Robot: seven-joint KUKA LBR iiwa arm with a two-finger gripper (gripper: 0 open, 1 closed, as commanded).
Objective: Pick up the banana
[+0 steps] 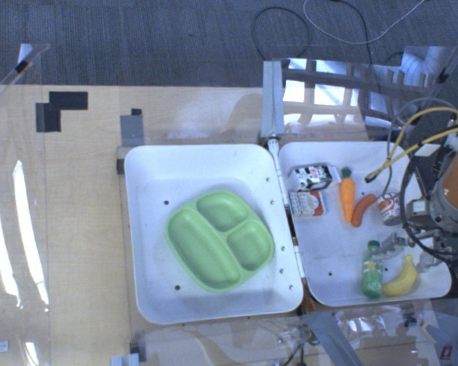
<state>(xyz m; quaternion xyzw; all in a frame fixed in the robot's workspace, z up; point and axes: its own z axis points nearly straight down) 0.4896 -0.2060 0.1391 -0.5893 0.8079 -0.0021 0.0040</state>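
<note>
The yellow banana [401, 281] lies in the right bin [332, 280] near its front right corner, curving up towards the right. The grey arm comes in from the right edge. Its gripper [410, 252] hangs just above the banana's upper end and is open. One finger [393, 243] stands to the banana's upper left, the other to its right. Nothing sits between the fingers.
A green bottle [371, 273] lies right beside the banana on its left. Farther back in the right bin are a carrot [347, 195], a red sausage [362, 209], a small can [389, 207] and two small cartons [309, 203]. The left bin [151, 220] holds a green divided plate [218, 238].
</note>
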